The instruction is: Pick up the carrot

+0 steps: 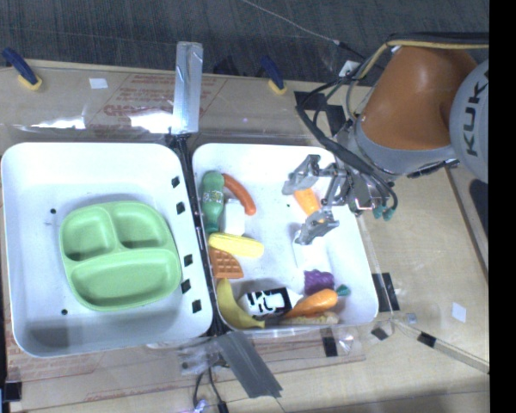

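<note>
Overhead, the gripper point(310, 200) hangs inside the right bin point(361, 231), toward that bin's upper right part. Its two fingers point(302, 175) stand well apart, one nearer the bin's far wall and the other lower down. Between them sits a small orange piece point(306, 201); whether the fingers press on it or merely flank it cannot be told. The arm point(413, 101), with its orange band, comes in from beyond the bin's right wall.

The carrot point(316, 302) lies near the bin's near right corner, well apart from the gripper, tilted with its green top pointing right. Just above it, touching or nearly so, is a bunch of purple grapes point(319, 280). To the carrot's left rests a black-and-white item point(267, 300), and left of that a banana point(232, 306) curves along the bin's near left corner.

Up the bin's left wall lie a waffle-like brown piece point(226, 266), a corn cob point(236, 246), a green bottle-like item point(211, 198), and an orange-red sausage shape point(240, 194) just beside the bottle.

The left bin point(17, 231) holds a green divided plate point(119, 253).
</note>
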`<state>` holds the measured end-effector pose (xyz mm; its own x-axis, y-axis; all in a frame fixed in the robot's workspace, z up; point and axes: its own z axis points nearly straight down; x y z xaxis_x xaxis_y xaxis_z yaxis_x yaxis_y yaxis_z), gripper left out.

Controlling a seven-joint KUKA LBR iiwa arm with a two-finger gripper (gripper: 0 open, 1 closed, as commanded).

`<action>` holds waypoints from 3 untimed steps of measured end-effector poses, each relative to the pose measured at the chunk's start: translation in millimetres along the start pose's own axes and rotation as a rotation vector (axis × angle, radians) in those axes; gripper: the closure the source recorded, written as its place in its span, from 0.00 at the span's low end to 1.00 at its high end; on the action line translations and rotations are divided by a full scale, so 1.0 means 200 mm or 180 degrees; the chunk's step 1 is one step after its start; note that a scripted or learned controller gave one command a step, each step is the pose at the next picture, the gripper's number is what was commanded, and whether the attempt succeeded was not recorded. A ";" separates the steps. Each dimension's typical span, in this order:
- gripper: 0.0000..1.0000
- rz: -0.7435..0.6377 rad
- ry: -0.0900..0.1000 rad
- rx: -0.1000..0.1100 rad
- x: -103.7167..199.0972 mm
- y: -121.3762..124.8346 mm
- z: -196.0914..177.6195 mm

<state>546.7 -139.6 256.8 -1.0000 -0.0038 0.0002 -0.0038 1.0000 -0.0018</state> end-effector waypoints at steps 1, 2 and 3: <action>0.00 -0.0430 0.0039 -0.0023 -0.14 -0.28 0.74; 0.00 -0.0180 -0.0010 -0.0003 -0.37 -0.35 0.82; 1.00 -0.0204 -0.0024 0.0002 -0.38 -0.35 0.76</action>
<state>622.1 -208.9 104.7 -0.9977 -0.0677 -0.0072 -0.0677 0.9977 -0.0028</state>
